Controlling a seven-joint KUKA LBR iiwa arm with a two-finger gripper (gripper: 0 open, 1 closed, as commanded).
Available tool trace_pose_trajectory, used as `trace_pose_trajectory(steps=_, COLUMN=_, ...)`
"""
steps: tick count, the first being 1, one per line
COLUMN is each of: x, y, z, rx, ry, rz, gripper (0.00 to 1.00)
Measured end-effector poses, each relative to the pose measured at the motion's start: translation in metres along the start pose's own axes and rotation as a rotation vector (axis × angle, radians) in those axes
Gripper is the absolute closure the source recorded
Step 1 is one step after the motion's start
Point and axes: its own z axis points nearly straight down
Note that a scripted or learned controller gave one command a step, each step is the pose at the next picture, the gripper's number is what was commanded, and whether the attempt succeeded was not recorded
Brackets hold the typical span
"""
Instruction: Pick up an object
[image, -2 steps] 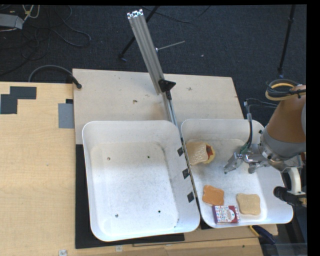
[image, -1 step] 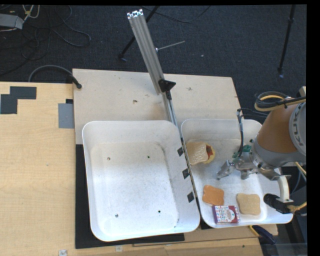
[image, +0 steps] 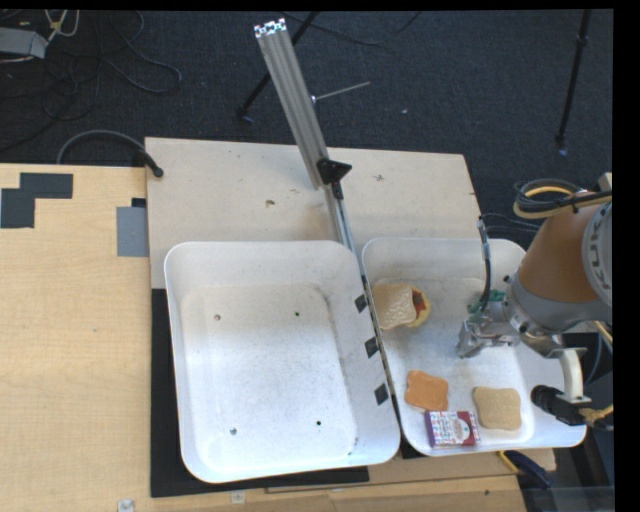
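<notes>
In the right bin (image: 441, 256) lie several small things: a tan and red sandwich-like toy (image: 398, 304) near its left wall, an orange square piece (image: 427, 390), a tan square piece (image: 497, 408) and a small purple and white packet (image: 451, 429) at the front edge. My gripper (image: 477, 338) hangs low over the middle right of this bin, right of the sandwich toy and above the tan square. Nothing shows between its tips.
The left bin (image: 190, 270) is a wide shallow white tray. A metal rail (image: 298, 110) slants from the top down to the divider between the bins, which carries black clips (image: 371, 346). A dark cable (image: 485, 262) runs down to the gripper.
</notes>
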Motion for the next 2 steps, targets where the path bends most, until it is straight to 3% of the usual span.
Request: trace_pose_trajectory(steps=2, x=0.012, y=-0.002, z=-0.088, rx=-0.006, ry=-0.002, rz=-0.008, gripper=1.00)
